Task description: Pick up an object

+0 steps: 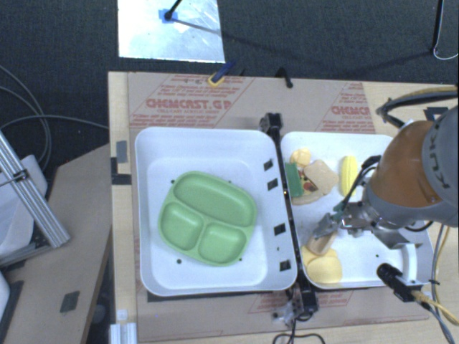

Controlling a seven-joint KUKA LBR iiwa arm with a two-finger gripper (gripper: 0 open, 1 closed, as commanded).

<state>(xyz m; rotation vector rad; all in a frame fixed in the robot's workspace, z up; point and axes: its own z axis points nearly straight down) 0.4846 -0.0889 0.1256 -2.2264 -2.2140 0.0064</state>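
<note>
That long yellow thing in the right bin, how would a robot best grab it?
Probably across the middle of the yellow banana, coming straight down. It lies lengthwise and narrow, so fingers would span its short width, and its right side looks free while the sandwich-like toy crowds its left.

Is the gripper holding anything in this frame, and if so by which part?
Cannot be told. The gripper is low in the right bin, right over a tan piece beside a yellow item, but no grasp is visible.

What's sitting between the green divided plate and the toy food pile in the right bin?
In the camera view, the bins' adjoining white walls with a black divider strip separate the green plate from the toy food pile; otherwise bare bin floor.
</note>
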